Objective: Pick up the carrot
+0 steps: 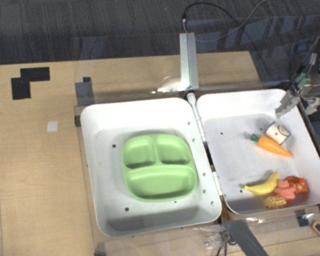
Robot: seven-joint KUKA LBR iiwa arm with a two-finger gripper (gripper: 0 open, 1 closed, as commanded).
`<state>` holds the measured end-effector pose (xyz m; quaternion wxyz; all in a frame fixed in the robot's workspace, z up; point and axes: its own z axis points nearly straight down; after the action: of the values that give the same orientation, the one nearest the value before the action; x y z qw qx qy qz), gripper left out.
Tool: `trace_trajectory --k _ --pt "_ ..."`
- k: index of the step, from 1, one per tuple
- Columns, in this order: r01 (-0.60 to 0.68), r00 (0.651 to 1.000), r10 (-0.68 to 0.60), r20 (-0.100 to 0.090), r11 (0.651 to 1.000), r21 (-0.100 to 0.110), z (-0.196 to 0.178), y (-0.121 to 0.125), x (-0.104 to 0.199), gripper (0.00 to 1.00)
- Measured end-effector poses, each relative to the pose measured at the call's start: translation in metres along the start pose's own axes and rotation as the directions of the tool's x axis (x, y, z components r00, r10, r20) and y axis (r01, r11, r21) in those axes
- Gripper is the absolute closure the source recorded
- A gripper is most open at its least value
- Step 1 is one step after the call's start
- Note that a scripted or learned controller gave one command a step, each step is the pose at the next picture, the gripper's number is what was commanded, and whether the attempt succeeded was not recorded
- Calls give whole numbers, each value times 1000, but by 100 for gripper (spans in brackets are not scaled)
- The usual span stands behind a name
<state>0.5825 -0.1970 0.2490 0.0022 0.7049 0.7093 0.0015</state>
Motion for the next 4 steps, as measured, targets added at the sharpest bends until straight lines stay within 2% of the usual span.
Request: trace_trajectory --k 1,2,3,4 --pt "-326 945 326 0 945 2 68 0 -8 0" --pt "-318 948 318 0 948 -3 56 2 -7 100" --pt "-132 991 132 -1 991 0 71 32 60 100" --pt "-132 991 132 -1 991 0 71 32 60 0"
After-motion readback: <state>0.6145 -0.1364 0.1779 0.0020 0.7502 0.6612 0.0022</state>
